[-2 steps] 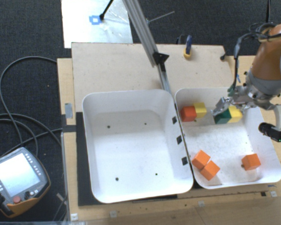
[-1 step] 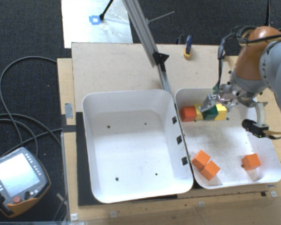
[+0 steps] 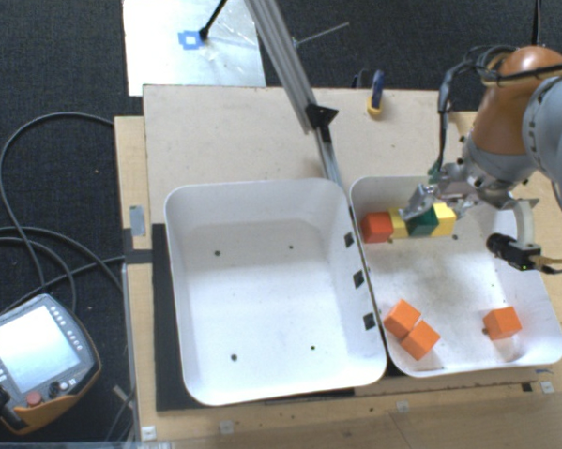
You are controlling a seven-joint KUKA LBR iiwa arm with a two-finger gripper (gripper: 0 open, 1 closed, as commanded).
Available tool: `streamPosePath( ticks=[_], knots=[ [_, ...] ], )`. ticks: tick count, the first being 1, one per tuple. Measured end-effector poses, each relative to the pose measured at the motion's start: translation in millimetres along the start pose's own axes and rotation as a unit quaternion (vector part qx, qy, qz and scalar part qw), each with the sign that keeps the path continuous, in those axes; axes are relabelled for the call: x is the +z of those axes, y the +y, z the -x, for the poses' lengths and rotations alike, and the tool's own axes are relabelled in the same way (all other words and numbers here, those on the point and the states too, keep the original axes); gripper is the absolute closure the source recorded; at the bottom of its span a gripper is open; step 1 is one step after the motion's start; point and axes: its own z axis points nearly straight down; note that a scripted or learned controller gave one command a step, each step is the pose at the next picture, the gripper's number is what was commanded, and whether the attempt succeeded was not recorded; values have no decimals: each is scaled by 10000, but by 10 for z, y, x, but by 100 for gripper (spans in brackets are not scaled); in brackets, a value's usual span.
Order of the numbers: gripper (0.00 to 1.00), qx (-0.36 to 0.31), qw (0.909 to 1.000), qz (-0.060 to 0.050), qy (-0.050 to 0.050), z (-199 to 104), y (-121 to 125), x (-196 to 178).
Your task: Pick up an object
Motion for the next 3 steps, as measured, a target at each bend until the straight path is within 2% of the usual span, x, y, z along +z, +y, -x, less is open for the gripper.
streamPosePath(
  ticks=[1, 2, 3],
  knots=[
    [100, -11, 10000, 20, -1, 70, -61, 113],
    [100, -25, 10000, -7, 18, -549, 97, -745],
    [100, -26, 10000, -61, 29, -1196, 170, -467]
  ],
)
